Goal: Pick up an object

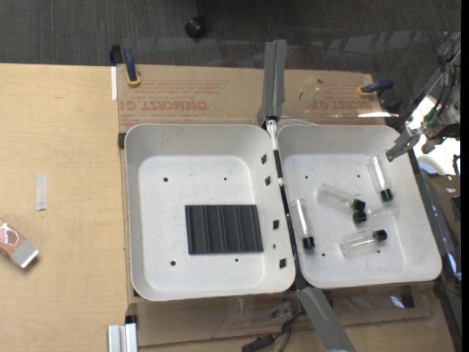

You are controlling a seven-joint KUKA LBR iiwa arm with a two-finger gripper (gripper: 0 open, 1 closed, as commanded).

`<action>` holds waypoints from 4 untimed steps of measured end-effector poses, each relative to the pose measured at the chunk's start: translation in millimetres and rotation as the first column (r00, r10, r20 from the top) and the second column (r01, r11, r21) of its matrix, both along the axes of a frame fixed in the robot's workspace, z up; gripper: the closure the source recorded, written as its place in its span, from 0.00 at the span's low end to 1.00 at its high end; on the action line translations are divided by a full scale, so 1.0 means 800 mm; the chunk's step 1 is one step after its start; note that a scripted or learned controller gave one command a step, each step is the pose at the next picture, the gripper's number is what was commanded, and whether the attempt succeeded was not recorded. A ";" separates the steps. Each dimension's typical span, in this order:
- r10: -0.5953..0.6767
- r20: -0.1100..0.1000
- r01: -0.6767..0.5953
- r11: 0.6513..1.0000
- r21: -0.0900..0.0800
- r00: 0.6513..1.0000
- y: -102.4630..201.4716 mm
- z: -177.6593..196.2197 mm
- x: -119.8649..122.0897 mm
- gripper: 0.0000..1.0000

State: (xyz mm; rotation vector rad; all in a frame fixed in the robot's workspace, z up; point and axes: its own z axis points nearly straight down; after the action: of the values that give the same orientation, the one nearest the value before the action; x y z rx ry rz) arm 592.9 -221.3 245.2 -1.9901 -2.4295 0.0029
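Several clear plastic tubes with black caps lie in the right bin (pixel 432 266). One tube (pixel 301 223) lies along the bin's left wall. Another tube (pixel 337 196) lies slanted at the middle, and a third tube (pixel 363 241) lies nearer the front. A further tube (pixel 379 176) lies toward the back right. My gripper (pixel 401 149) hangs at the bin's back right corner, above the rim and just right of that last tube. Nothing shows between its tips.
The left bin (pixel 139 196) holds a black ribbed pad (pixel 223 228). A grey divider post (pixel 274 79) stands behind the seam between the bins. Blue clamps (pixel 129 68) hold cardboard at the back. A small wrapped item (pixel 16 245) lies on the wooden table at far left.
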 end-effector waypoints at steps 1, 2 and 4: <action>0.143 0.002 -0.143 0.990 -0.001 0.990 -0.001 0.131 -0.026 0.00; 0.223 0.002 -0.223 0.975 0.000 0.975 0.000 0.036 0.000 0.00; 0.343 0.003 -0.343 0.939 -0.003 0.939 -0.001 0.216 -0.009 1.00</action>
State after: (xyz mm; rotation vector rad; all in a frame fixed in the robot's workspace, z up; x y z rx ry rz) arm 585.6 -221.8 418.3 -1.5390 -2.7429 0.0020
